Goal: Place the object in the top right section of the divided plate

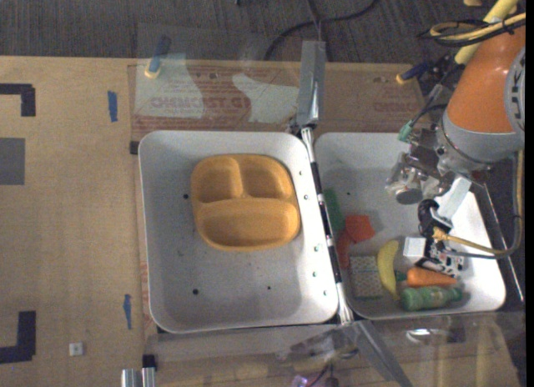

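An orange divided plate (pixel 245 202) lies in the left bin (pixel 167 294), with two small sections at its far side and one large section at its near side. All three sections are bare. My gripper (pixel 407 182) hangs over the right bin (pixel 367 160), above its far right part. Below and in front of it, along the bin's near side, lie a yellow banana (pixel 387 267), an orange carrot (pixel 430 277), a green bottle-shaped item (pixel 430 297), a speckled square piece (pixel 365 276), a red piece (pixel 360 227) and a green piece (pixel 332 206).
A metal divider (pixel 321 210) separates the two bins. A small white block (pixel 415 248) and a patterned item (pixel 446 258) rest near the carrot. Cables trail from the arm (pixel 484 102) across the right bin's right rim.
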Controlling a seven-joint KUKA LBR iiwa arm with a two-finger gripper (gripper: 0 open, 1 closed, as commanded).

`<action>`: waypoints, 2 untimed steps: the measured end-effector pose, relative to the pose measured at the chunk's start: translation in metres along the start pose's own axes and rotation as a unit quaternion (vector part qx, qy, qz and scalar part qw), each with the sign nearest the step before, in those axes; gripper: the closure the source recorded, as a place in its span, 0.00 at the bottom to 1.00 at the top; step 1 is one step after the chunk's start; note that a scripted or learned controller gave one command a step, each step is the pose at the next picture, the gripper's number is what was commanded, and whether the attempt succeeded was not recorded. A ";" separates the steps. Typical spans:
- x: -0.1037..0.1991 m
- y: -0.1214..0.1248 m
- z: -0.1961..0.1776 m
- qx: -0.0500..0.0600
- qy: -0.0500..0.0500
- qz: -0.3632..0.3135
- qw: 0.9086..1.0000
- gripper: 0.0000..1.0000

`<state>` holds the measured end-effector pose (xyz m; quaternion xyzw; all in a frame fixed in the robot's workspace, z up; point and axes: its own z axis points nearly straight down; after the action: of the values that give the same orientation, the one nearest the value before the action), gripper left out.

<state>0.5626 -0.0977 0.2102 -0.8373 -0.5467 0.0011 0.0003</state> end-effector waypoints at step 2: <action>0.069 0.064 -0.001 -0.003 0.000 -0.239 0.971 1.00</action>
<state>0.6486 -0.0601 0.2113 -0.6822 -0.7311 -0.0010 -0.0020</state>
